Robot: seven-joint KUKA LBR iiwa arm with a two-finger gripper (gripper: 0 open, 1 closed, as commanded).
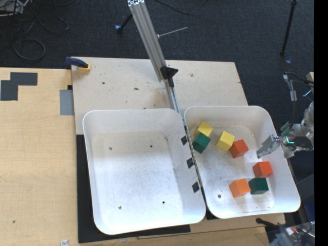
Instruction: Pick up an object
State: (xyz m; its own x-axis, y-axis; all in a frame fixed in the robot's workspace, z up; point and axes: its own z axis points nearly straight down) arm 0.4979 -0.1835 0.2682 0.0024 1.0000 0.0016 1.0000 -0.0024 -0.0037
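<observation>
**Camera view.** The gripper (267,147) is seen over the right rim of the right bin (256,114), with the grey wrist (296,140) behind it at the right edge of the view. Whether the gripper is released or clenched cannot be told at this angle.

Seven blocks are shown on the floor of the right bin, all apart from the gripper.
- The upper red block (239,148) is placed near the gripper, to its left.
- The lower red block (262,168) is placed just below the gripper in the view, and is the nearest block to it.
- The right green block (259,185) is set further below the gripper, under the lower red block, and is touched on its left by the orange block (239,187).
- The right yellow block (225,140) is found left of the gripper, just beside the upper red block.
- The left yellow block (204,129) and the left green block (201,143) are stacked in the view, touching, at the side of the bin farthest from the gripper.

The left bin (102,119) is set well to the left of the gripper, and the two bins are joined at a shared rim by black clips (189,162). A metal bar (148,35) is seen slanting from the top of the view to that rim, well apart from the gripper. Both bins are borne by the bench (128,83), at whose far left corner a blue clamp (77,63) is fixed.
</observation>
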